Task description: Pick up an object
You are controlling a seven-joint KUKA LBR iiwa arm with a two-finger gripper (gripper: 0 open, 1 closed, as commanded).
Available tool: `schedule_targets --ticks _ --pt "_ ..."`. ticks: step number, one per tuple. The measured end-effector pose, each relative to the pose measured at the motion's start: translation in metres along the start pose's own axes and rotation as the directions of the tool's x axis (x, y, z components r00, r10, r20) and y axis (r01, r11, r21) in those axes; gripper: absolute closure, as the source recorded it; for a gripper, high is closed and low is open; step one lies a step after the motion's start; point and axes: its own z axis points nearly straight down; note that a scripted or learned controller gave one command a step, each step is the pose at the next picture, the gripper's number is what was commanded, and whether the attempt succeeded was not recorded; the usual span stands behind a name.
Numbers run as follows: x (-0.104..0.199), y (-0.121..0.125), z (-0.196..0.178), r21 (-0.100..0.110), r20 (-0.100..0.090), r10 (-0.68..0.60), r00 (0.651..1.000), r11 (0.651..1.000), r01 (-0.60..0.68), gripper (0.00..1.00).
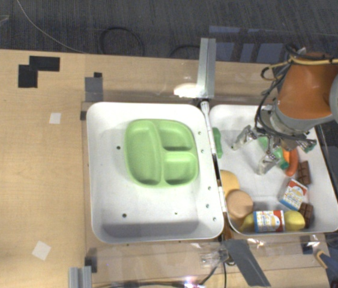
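Nearest the lens, a small printed can (269,221) lies on its side against the right bin's (331,224) front wall, between yellow fruit. That clutter hugs the walls, so the hand (259,150) hangs over barer floor, fingers spread wide, nothing between them. An orange carrot (289,161) lies just beside it. The green divided tray (160,151) fills the left bin.

Bright, even overhead light; glare spots on the metal post (206,71) and the bins' (150,221) front edge. Soft shadows inside the bins. Focus slightly soft throughout.
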Motion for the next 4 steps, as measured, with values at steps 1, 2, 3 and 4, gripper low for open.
schedule_targets --ticks 1,2,3,4 --pt "0.001 -0.024 0.0 0.002 0.0 0.007 1.0 1.0 -0.007 0.0" --pt "0.002 -0.02 0.001 0.001 -0.001 -0.064 0.998 0.998 0.064 0.0" --pt "-0.002 -0.022 -0.014 0.009 0.008 -0.065 0.998 0.998 0.065 1.0" --pt "-0.002 -0.022 -0.014 0.008 0.007 -0.065 0.998 0.998 0.065 0.0"
